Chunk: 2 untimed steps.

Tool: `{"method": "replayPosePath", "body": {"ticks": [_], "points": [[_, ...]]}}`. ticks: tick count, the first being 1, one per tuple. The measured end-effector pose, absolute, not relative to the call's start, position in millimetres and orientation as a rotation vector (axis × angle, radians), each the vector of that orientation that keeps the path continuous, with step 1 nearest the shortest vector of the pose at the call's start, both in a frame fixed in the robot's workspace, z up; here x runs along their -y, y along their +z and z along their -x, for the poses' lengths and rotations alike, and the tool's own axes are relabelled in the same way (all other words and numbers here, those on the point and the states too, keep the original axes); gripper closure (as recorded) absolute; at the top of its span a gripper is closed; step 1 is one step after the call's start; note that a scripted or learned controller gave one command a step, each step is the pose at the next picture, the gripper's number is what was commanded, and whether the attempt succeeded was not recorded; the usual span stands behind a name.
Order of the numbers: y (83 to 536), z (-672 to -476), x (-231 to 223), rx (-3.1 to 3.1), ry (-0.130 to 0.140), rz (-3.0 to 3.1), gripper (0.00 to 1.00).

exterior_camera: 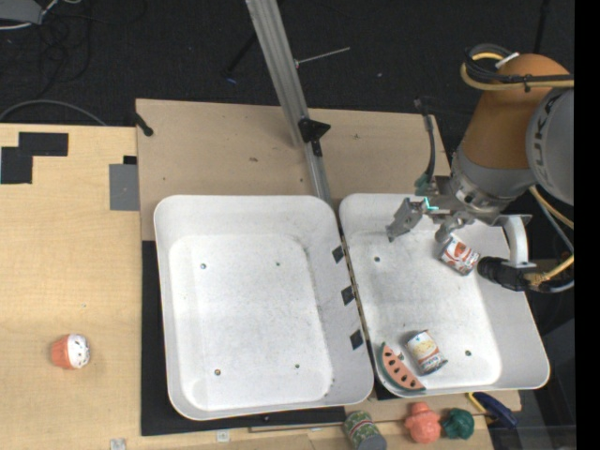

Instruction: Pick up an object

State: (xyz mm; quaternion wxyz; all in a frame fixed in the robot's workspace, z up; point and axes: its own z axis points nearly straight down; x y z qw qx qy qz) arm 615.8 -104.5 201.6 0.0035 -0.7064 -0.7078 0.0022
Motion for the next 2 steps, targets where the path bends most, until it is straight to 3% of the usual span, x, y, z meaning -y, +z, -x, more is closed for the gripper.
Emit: {"method": "replayPosePath", "body": {"ticks": [1,2], "points": [[204.3,-616.8,105.1,2.22,0.002,2.219,0.0],[152.4,-610.1,97.0,2.213,0.008,2.219,0.0]]}}
